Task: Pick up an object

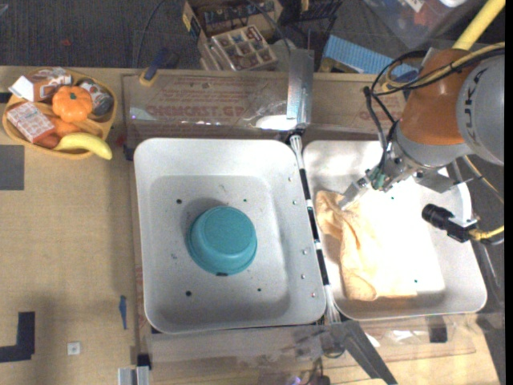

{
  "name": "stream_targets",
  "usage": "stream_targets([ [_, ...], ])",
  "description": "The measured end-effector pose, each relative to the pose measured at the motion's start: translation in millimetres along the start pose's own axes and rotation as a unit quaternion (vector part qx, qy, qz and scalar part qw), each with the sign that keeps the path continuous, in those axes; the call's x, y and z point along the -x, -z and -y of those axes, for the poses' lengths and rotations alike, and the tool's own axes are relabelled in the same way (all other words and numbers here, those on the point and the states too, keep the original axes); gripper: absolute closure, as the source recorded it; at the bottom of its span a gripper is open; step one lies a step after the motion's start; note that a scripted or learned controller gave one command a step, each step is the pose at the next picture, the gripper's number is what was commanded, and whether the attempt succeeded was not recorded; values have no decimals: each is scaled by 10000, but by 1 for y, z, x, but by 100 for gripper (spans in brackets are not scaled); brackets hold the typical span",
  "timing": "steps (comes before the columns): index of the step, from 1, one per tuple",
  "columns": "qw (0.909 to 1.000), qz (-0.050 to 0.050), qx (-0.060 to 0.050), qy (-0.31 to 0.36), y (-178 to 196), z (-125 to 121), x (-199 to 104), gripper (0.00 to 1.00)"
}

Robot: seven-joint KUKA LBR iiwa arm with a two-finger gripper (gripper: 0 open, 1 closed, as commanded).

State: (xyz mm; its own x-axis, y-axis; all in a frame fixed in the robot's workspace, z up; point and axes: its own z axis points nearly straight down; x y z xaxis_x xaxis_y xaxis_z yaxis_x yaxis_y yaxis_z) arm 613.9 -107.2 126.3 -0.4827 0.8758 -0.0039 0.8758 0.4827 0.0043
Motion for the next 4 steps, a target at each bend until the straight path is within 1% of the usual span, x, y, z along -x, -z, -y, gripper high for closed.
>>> stream_targets([
  [1, 9995, 29, 66, 323, -32, 32, -14, 0],
  [2, 9995, 34, 90, 303, -21, 31, -12, 100],
  [3, 9981, -9, -5, 621, 59, -20, -56, 100],
  [4, 9981, -9, -5, 621, 59, -20, -56, 0],
])
